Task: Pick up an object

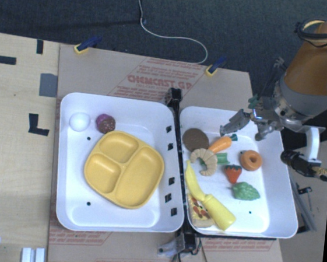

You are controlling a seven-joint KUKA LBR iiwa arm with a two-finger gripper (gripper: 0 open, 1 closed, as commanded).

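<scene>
Your nearest candidate is the toy carrot (pixel 221 144), lying at a slant in the upper part of the right bin (pixel 282 170), just below the gripper (pixel 249 128). The gripper hangs over that bin's back edge with its two fingers spread wide, one reaching left toward the carrot, the other pointing down toward the donut (pixel 250 160); nothing sits between them.

To do this well, you'd turn the wrist so the fingers straddle the carrot across its narrow width, not along its length, then come straight down. Mind the neighbours: the brown round cookie (pixel 195 139) lies just left of the carrot, the ring-shaped pastry (pixel 205 161) just below it, and the strawberry (pixel 233 173) near its green end. A wide-open descent could catch one of these.

The donut stands more alone and may be an easier grasp. The green leafy piece (pixel 245 191), banana (pixel 194 182) and yellow bottle (pixel 220 212) lie farther forward. The yellow divided plate (pixel 124 169) sits in the left bin (pixel 69 163).
</scene>
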